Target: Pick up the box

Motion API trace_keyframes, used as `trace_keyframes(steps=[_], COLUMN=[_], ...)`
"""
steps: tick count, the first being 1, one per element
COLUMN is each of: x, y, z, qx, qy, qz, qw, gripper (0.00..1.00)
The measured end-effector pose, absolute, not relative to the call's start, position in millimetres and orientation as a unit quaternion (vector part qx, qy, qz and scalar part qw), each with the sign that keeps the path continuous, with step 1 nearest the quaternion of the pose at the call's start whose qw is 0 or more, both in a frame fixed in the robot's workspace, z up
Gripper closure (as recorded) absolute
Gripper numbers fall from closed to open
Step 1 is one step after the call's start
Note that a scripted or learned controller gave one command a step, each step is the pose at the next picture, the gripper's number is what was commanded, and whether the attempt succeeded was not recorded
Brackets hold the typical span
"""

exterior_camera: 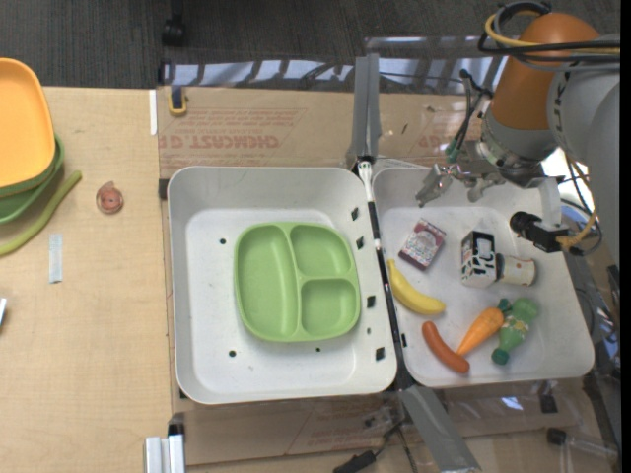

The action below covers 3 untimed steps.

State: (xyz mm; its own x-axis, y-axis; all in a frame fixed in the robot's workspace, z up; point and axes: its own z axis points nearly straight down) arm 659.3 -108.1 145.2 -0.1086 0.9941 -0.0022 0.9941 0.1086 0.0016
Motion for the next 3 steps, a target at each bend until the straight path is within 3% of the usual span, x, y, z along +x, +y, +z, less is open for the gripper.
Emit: trace_keyframes(steps=[1, 2, 3], x=[627.9, 627.9, 593.3], y=[-100.7, -101.9, -75.7], z=[91.0, 100.0, 200.8], qx=[0.656, 0.657, 0.700], qy=[0.755, 0.754, 0.714], qz=[-0.0009, -0.0010, -0.0012], qw=[-0.001, 0.000, 0.000], gripper=[0.00, 1.00, 1.00])
